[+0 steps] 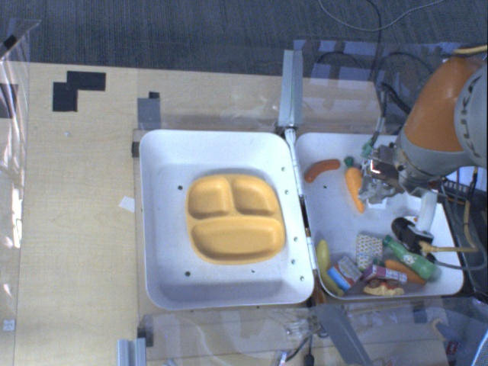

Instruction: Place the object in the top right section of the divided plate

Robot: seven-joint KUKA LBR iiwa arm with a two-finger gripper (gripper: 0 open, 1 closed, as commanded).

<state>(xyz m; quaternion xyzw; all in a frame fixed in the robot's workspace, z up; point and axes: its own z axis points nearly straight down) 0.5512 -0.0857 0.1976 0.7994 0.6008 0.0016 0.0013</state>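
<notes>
Right bin (454,280): carrot (354,188) lies lengthwise just left of gripper (376,191), jaw state unclear; plate (235,218) sits farther left

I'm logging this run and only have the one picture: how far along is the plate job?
Nothing looks placed yet: the yellow divided plate in the left bin has bare sections, the top right one included. In hand: the gripper is down in the right bin, beside the toy carrot; whether it holds anything is unclear. Left: secure an object, carry it across, set it in the top right section.
</notes>
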